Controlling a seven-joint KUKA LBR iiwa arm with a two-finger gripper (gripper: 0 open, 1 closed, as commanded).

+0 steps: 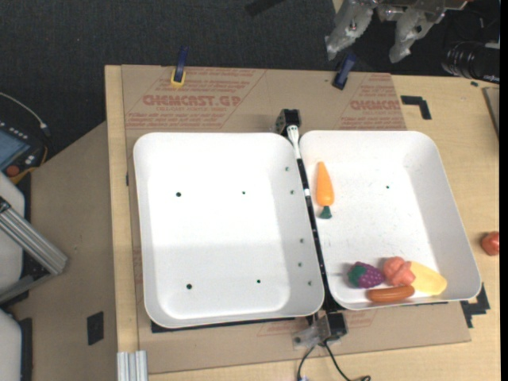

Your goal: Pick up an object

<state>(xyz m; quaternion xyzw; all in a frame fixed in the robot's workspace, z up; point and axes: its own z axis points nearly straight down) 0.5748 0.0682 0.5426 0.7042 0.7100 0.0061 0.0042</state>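
My gripper [371, 44] hangs high at the top of the view, above the back edge of the right bin [444, 189], open, with nothing between its fingers. In that bin an orange toy carrot [324, 183] with a green tip lies near the left wall. At the front of the bin sit a purple grape bunch [366, 275], a pink-orange piece [399, 271], a yellow piece [429, 279] and a red sausage [389, 294], close together.
The left bin [159, 236] lies beside the right one, joined by a black clamp strip [305, 213]. A blue clip [344, 71] and a yellow-blue clip [179, 70] sit on the cardboard at the back. An orange object [490, 244] lies outside the right bin.
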